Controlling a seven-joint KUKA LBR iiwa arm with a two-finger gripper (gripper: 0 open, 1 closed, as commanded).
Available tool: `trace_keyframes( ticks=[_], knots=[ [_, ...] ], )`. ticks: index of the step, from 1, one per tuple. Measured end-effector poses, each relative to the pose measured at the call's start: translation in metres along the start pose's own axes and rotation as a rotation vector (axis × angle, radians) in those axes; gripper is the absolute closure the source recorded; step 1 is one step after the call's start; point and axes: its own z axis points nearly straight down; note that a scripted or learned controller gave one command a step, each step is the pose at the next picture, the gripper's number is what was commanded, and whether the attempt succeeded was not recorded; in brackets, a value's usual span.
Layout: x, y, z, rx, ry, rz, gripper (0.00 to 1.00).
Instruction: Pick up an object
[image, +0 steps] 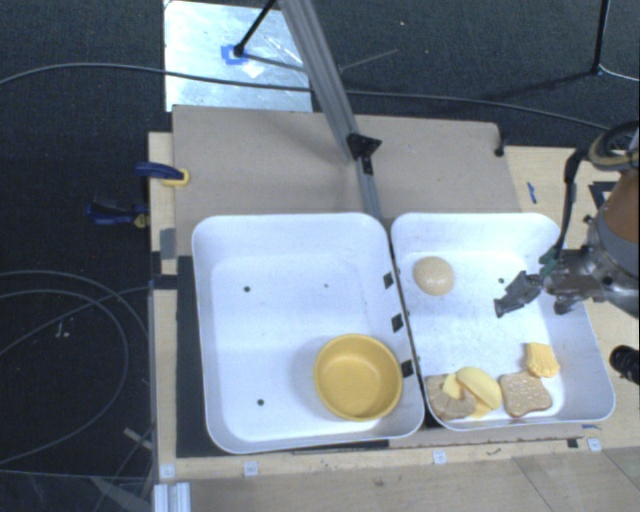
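Grey two-finger gripper (515, 295) hovers over the right shallow white bin (470, 235) (holding nothing); whether its claw is spread, I cannot tell. Nearby lies a round beige bun (434, 275).

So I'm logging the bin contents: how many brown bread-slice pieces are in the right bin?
2. One bread slice lies near the front of the right bin; the other bread slice sits in the front left corner, partly under a yellow piece. More could be hidden beneath.

One fixed camera looks down aslant on both white bins (300, 235).
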Motion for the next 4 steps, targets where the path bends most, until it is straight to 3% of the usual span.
trace_keyframes(
  ticks=[1, 3, 4],
  knots=[
    [-0.01, 0.002, 0.053, 0.006, 0.0, 0.005, 0.0],
    [0.001, 0.004, 0.174, 0.007, 0.002, 0.004, 0.0],
    [0.0, 0.006, 0.16, -0.001, 0.0, 0.005, 1.0]
  ],
)
